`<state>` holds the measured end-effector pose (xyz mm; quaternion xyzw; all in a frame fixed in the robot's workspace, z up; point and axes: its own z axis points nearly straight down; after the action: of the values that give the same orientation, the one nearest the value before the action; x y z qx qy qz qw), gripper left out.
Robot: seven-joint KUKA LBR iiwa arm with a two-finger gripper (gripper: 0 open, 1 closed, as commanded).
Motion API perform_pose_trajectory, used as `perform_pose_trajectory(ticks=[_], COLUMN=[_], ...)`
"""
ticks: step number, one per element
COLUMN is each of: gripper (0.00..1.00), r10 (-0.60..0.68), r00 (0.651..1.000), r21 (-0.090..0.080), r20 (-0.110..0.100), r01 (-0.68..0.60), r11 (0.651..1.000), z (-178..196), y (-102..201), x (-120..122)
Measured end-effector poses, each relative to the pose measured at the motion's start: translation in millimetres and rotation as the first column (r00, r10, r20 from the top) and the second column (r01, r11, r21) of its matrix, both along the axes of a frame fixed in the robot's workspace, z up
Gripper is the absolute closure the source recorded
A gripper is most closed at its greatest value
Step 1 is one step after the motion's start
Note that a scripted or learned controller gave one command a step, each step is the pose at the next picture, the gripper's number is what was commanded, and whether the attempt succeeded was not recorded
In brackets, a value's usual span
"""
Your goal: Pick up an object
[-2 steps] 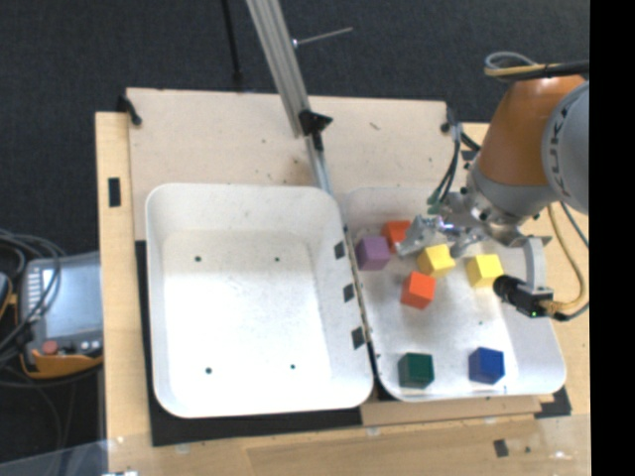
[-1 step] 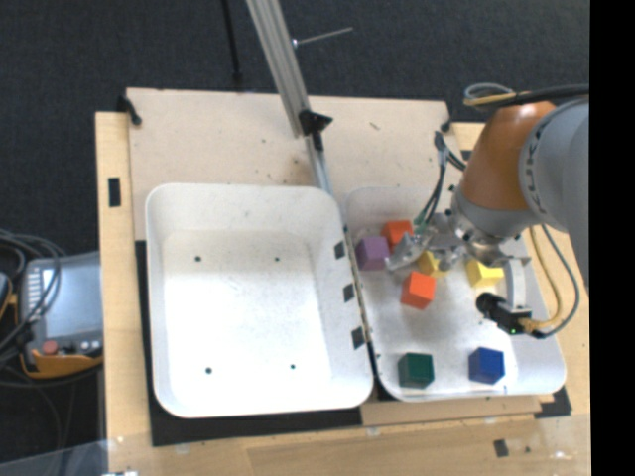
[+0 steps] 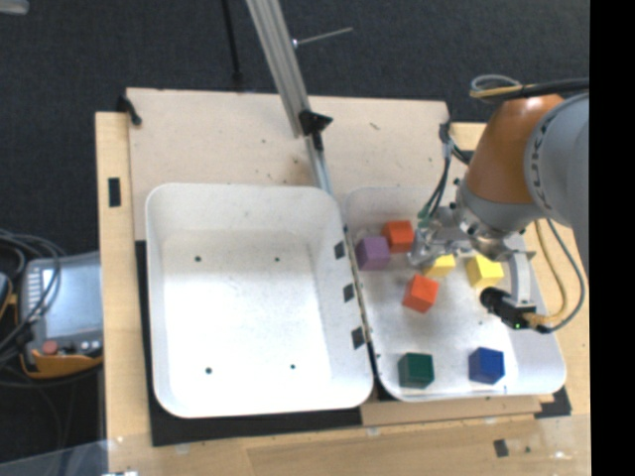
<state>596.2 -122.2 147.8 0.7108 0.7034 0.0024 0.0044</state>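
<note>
The right bin (image 3: 536, 370) holds several small blocks. A purple block (image 3: 373, 252) and an orange block (image 3: 400, 234) lie at its far left. A second orange block (image 3: 421, 293) sits near the middle, with a yellow block (image 3: 486, 269) to its right. A green block (image 3: 416, 369) and a blue block (image 3: 486, 364) lie along the near edge. My gripper (image 3: 431, 250) hangs low over the bin between the orange blocks, right beside a second yellow piece (image 3: 443, 262) that its body partly hides.
The left bin (image 3: 169, 216) stands beside the right one, their walls touching. A slanted metal pole (image 3: 283, 58) comes down from the top to the bins' junction. Cables (image 3: 561, 296) trail off the wrist at the right. A pendant (image 3: 60, 310) lies off the bench at left.
</note>
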Motion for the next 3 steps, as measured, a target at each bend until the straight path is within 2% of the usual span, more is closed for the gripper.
perform_pose_trajectory(ticks=[1, 2, 3], gripper=[1.00, 1.00, 1.00], r10=[0.011, 0.013, 0.016], r00=[1.000, 1.000, 1.000], r21=[0.002, 0.001, 0.001], r20=[-0.004, -0.001, -0.004], r01=[-0.011, -0.013, -0.016], r11=[1.000, 1.000, 1.000], z=[47, 113, 149], y=[5, 4, 3], x=[-3, 0, 1])
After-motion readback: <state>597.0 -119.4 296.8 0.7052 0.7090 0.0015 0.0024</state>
